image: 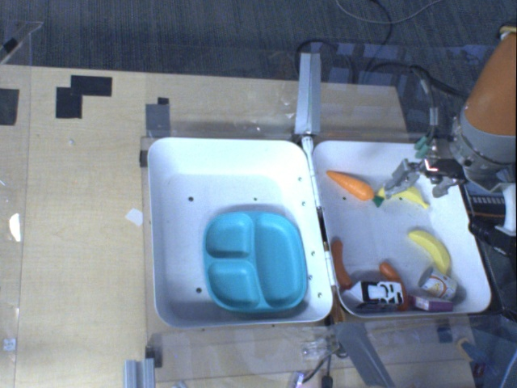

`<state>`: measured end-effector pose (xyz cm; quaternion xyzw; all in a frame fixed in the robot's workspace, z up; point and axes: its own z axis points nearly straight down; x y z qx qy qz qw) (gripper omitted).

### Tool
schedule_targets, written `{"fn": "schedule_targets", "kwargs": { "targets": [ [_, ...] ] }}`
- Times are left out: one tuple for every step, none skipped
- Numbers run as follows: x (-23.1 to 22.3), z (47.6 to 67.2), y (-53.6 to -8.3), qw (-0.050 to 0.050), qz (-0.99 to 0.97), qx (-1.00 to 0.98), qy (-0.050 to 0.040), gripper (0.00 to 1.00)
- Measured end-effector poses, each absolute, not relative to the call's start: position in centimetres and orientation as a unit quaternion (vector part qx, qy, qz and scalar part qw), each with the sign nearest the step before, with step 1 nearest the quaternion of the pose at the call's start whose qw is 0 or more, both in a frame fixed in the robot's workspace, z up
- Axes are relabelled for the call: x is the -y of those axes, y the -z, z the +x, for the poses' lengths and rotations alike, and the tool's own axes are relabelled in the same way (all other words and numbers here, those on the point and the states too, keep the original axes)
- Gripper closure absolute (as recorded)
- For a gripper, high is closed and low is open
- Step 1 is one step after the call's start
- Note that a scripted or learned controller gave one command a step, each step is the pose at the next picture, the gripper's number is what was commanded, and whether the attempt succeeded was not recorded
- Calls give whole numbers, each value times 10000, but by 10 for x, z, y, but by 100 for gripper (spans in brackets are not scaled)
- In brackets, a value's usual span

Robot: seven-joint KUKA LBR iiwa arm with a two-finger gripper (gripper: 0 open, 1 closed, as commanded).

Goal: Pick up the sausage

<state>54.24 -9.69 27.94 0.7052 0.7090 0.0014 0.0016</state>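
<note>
The sausage [340,265], a reddish-brown stick, lies along the left wall of the right bin [388,231], near its front. My gripper [417,184] hovers over the back right part of that bin, well away from the sausage. Its fingers [395,178] are spread open with nothing held. A small yellow banana [415,198] lies on the bin floor just beneath them.
An orange carrot [350,185] lies left of the gripper. Along the bin's front are a larger banana [431,249], a can [439,284], a purple item [434,303], a black-and-white object [381,293] and a short orange-red piece [389,270]. The left bin [178,176] holds a blue divided tray [254,259].
</note>
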Motion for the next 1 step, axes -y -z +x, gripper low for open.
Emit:
{"fn": "schedule_targets", "kwargs": {
  "targets": [
    [116,512,-163,9,6901,-7237,-9,0]
  ]
}}
